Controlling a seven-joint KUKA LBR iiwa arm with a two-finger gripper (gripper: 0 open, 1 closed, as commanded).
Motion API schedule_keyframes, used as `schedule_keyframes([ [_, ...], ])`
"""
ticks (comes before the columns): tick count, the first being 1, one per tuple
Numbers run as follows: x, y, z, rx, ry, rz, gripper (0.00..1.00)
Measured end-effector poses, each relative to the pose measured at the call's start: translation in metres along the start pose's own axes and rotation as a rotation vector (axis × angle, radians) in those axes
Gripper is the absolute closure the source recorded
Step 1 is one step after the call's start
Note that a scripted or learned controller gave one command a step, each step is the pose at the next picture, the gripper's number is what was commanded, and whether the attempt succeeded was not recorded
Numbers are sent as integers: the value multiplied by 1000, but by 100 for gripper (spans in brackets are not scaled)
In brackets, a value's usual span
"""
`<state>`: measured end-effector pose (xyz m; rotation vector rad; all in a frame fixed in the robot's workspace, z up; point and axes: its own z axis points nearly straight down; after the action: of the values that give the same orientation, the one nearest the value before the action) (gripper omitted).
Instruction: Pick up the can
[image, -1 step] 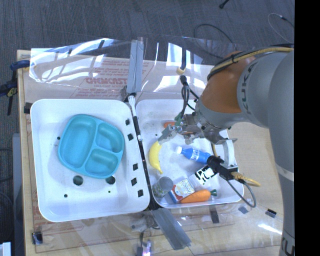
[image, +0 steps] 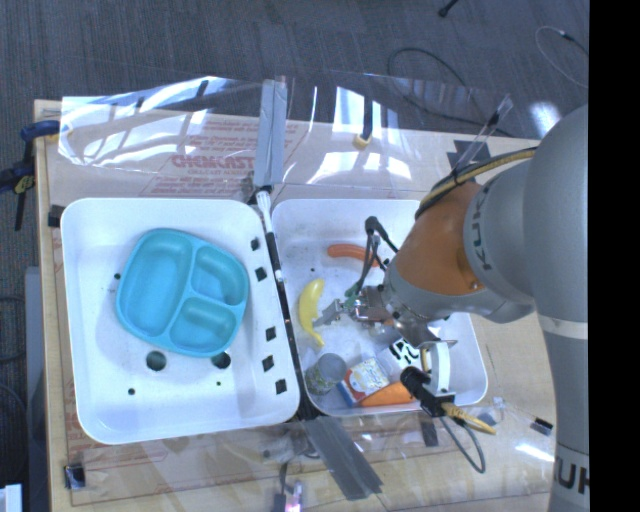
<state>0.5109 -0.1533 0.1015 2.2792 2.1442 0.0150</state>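
Note:
The can (image: 325, 374) is a small grey cylinder lying near the front left corner of the right bin (image: 470, 380). My gripper (image: 343, 309) hangs over the middle of that bin, just right of a yellow banana (image: 311, 306) and above and behind the can, apart from it. The grey arm with its orange band (image: 440, 255) reaches in from the right and covers much of the bin's right half.
An orange-red sausage (image: 347, 251) lies at the back of the right bin. A small packet (image: 367, 376) and an orange carrot-like piece (image: 385, 396) sit right of the can. The left bin (image: 90, 300) holds a blue divided plate (image: 182, 291).

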Motion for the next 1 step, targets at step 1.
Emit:
schedule_keyframes([
  [1,-17,74,11,17,2,-7,0],
])
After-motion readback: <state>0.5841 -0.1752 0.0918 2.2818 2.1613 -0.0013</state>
